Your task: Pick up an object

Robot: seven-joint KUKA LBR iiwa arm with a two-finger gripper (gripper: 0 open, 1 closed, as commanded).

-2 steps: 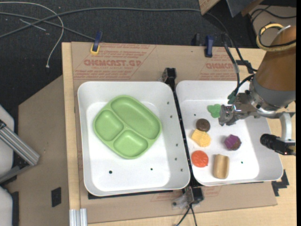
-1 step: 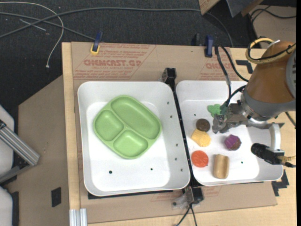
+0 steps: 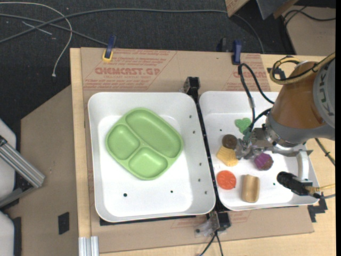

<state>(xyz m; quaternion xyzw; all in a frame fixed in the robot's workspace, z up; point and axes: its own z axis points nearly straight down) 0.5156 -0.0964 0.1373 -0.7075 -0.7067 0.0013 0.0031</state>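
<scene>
In the right bin (image 3: 234, 103) lie several small items: a green piece (image 3: 243, 125), a brown ball (image 3: 229, 141), a yellow piece (image 3: 226, 156), a purple item (image 3: 263, 161), an orange-red disc (image 3: 227, 180) and a tan cylinder (image 3: 250, 188). My gripper (image 3: 248, 146) hangs low over the bin's middle, between the brown ball and the purple item, just right of the yellow piece. Its tips are dark and cluttered against the objects. Nothing is visibly lifted.
The left bin (image 3: 106, 191) holds a green divided plate (image 3: 143, 142). A black clamp (image 3: 192, 84) sits at the top of the divider between the bins. Cables (image 3: 246, 81) run down over the right bin's top edge. The arm's orange band (image 3: 298, 103) covers the bin's right side.
</scene>
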